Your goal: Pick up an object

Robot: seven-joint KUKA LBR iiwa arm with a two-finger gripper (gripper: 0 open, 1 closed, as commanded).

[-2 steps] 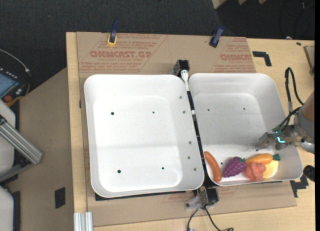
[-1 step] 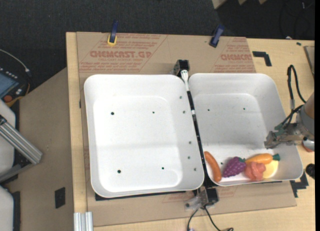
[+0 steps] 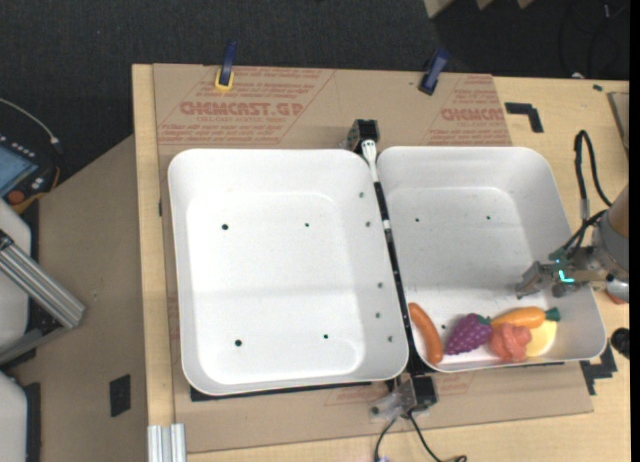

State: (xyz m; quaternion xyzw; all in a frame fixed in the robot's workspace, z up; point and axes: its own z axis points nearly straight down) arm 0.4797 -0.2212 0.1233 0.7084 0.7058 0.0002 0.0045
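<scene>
Both white bins (image 3: 270,175) are seen to be smooth, slightly glossy plastic. The board (image 3: 300,100) beneath is matt brown cardboard with red print. The toy food (image 3: 485,332) at the right bin's front edge looks like shiny plastic.

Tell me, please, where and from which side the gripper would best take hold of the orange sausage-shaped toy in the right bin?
Probably across the middle of the sausage, coming straight down from above. It lies flat and slim, so fingers closing across its narrow width should fit. Its left side faces the bin wall and the purple grapes sit close on its right, so a sideways approach looks cramped.
</scene>
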